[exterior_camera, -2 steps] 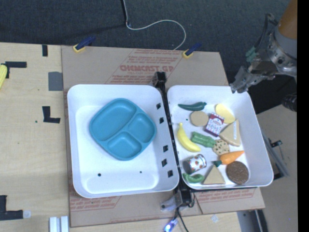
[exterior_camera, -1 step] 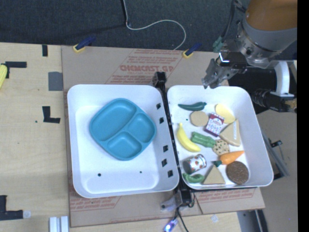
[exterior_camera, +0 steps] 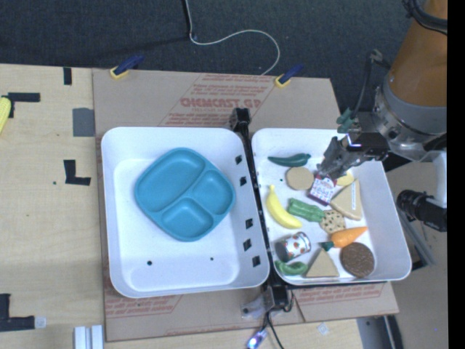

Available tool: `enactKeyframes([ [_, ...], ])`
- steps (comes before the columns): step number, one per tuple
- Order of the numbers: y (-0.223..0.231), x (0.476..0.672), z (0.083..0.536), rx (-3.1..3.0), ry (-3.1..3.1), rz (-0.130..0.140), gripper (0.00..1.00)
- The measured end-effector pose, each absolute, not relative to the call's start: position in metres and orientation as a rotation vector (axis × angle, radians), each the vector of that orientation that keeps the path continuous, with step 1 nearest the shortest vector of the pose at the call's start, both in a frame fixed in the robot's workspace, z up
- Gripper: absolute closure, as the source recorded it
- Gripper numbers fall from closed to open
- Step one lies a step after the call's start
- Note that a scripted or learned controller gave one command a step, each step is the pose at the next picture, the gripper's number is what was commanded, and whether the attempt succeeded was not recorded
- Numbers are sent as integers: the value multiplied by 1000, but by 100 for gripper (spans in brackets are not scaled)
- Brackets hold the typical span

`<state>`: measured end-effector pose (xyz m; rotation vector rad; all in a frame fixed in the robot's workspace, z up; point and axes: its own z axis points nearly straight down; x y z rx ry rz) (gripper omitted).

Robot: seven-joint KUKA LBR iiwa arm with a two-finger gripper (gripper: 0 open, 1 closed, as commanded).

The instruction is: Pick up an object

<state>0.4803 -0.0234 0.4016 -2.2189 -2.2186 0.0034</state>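
white bins sit side by side on the counter. the left bin [exterior_camera: 116, 267] carries a blue divided plate [exterior_camera: 184, 193] near its middle. the right bin [exterior_camera: 389, 224] carries toy food: a banana [exterior_camera: 278, 208], a green pepper [exterior_camera: 289, 159], a carrot [exterior_camera: 346, 235], a brown cookie [exterior_camera: 357, 259]. the end effector [exterior_camera: 328, 171] hangs over that bin's far half, its fingers closed on a small purple-and-white packet [exterior_camera: 322, 189], which dangles just above the food.

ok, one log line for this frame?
gripper: over right white bin, at small purple-and-white packet | grasp: unconfirmed | left white bin: blue divided plastic plate
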Motion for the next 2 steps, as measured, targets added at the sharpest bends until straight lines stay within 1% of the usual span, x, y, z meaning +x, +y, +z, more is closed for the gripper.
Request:
enactKeyframes([
  [1, 28, 484, 410, -2217, -2226, 1, 100],
  [2, 68, 483, 360, -2217, -2223, 6, 100],
])
